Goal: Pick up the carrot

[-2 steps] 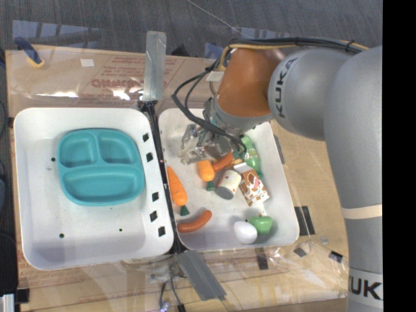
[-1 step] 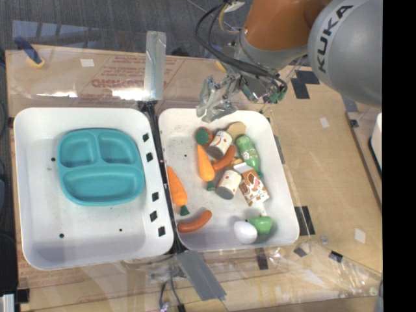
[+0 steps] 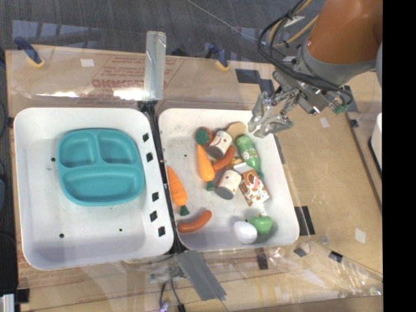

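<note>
Here, in the camera view, the gripper hangs over the upper right corner of the right bin, at the end of the grey arm that reaches in from the right. Its metal fingers point down and to the left, and they appear slightly spread with nothing between them, though the tips are small and hard to read.

There are two orange carrots in that bin. The nearer carrot lies near the bin's middle, below and to the left of the gripper and apart from it. Its long axis runs nearly up and down the view, with the dark green top at the upper end and the tapered tip toward the lower end. A second carrot lies along the bin's left wall, farther from the gripper, tilted slightly, with its green end at the lower right.

Between the nearer carrot and the gripper sit a small can and a green bottle. Lower down are another can, a printed carton, a sausage, a white egg and a green pepper.

The left bin holds a teal divided plate. Both bins rest on the table.
</note>
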{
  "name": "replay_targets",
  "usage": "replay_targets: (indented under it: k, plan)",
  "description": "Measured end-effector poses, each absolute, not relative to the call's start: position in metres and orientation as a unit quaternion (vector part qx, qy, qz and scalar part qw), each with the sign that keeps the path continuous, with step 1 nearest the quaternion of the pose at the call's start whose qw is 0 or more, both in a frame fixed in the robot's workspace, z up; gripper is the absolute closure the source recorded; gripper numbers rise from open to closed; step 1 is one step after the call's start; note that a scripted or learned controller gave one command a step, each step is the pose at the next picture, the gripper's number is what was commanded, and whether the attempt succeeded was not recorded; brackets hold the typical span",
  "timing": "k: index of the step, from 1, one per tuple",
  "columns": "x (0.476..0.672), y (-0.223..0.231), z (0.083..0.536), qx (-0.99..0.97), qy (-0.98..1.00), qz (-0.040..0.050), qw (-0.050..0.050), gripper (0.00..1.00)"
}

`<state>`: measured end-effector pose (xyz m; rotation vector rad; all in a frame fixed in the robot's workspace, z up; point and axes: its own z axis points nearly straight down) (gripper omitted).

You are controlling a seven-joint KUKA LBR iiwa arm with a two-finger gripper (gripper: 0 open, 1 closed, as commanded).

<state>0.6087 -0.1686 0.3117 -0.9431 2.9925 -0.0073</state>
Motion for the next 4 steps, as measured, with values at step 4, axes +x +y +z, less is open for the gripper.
replay_targets:
  k: [4]
  plan:
    - [0.490, -0.209, 0.291, -0.490, 0.871, 0.0032, -0.001, 1.00]
